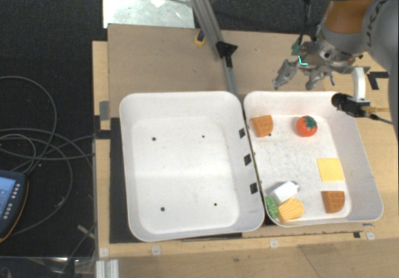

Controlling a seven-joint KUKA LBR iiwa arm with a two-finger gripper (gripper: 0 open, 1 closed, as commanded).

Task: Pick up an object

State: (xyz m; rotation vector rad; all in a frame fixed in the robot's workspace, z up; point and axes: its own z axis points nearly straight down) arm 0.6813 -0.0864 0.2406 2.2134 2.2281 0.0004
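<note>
Nearest, at six o'clock in right white bin [371,203]: yellow wedge-shaped foam block [290,209], likely light, squashy; best pinched across flat sides. Farther, round red tomato toy [306,126]. Beyond, at twelve o'clock, tool [303,73], spread open, empty.

Black cables [37,139] are trailing over the dark floor at left, a handheld screen device [9,199] is lying beside them — a grey tripod leg [209,18] is slanting down over the bench.

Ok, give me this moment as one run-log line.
stage: pre-grasp | hand: open, holding nothing, above right bin far rim | nearest item: tomato | left bin: untouched
</note>
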